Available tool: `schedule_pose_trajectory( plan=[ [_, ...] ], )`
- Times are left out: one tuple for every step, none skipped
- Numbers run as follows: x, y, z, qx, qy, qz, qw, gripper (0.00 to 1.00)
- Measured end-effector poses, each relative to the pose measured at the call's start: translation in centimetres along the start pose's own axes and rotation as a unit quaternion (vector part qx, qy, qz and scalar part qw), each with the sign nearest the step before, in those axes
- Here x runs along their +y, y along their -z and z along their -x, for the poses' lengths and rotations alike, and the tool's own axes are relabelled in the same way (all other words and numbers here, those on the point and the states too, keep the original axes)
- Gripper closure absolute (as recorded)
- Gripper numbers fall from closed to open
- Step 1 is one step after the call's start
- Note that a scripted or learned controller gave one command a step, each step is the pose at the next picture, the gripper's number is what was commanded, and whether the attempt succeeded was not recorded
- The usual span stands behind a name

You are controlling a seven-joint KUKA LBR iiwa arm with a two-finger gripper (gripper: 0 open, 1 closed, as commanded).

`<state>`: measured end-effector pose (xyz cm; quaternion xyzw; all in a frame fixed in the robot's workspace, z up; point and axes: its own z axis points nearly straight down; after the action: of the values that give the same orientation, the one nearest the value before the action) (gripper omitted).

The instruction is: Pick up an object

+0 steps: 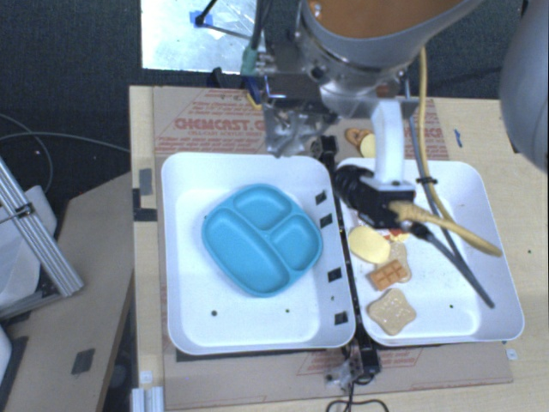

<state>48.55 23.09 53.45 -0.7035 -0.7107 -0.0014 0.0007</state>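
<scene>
My gripper hangs over the far rim of the left bin, near the divider between the bins, and nothing shows in it. A blue divided plate lies in the middle of the left bin, in front of the gripper and apart from it. In the right bin lie a yellow oval piece, a small waffle and a tan toast-shaped piece, all near the divider. Two small pieces, one brown and one yellow, sit at that bin's far edge, partly hidden by the arm.
A thin dark rod lies slantwise across the right bin. Black clips line the divider between the bins. Cardboard lies under both bins. The arm's bulk covers the far part of the right bin.
</scene>
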Motion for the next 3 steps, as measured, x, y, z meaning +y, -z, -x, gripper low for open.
schedule_pose_trajectory(
  plan=[
    [0.1,0.1,6.9,-0.002,-0.008,0.0,1.0,1.0],
    [0.0,0.0,-0.8,0.0,0.0,0.0,1.0,1.0],
    [0.1,-11.9,5.2,-0.004,-0.007,-0.006,1.0,1.0]
  ],
)
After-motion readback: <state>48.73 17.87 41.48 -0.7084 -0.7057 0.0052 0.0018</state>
